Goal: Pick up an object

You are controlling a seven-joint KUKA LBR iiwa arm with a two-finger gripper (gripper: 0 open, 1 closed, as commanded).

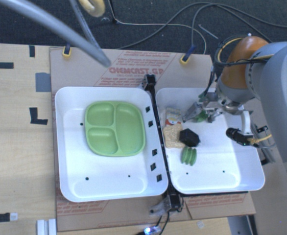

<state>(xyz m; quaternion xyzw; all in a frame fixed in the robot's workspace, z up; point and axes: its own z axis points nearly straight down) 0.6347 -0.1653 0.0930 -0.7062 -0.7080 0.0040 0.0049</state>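
Here the green pod (188,155) lies lengthwise (roughly top-to-bottom) below the black block (189,137).

Right bin (231,177) front seemingly free beyond black block (189,137)

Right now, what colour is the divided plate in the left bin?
Light green. The three-compartment plastic plate shows best in the overhead camera view, lying flat in the left white bin.

Arm (261,77) is reaching in from the right, orange band sitting above the wrist, wrist pitching down and left. End effector (195,112) is pointing left, hanging low; finger state is unreadable from here.
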